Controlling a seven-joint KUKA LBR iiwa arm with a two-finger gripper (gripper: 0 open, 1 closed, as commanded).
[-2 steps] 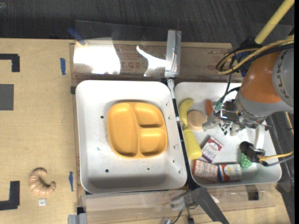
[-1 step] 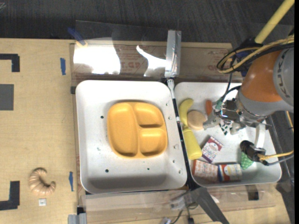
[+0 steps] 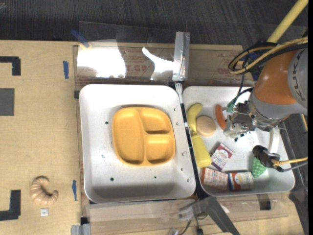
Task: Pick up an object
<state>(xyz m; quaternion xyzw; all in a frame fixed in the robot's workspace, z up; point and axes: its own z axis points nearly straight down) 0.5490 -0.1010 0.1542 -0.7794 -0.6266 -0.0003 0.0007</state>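
The right bin (image 3: 286,180) holds several objects. A yellow banana (image 3: 194,114) and a tan round bun (image 3: 206,126) lie at its left, with a yellow bottle (image 3: 201,151) below them. An orange sausage-like piece (image 3: 221,117) lies just left of my gripper (image 3: 236,125), which hangs low over the bin's upper middle. A small pink and white box (image 3: 221,157), a red and white can (image 3: 227,179) and a green item (image 3: 258,168) lie nearer the front. The arm's body hides the bin's upper right part.
The left bin (image 3: 93,131) holds a yellow divided plate (image 3: 143,134). A croissant-shaped toy (image 3: 44,190) lies on the bench at the far left. Yellow and black cables (image 3: 254,55) loop above the arm.
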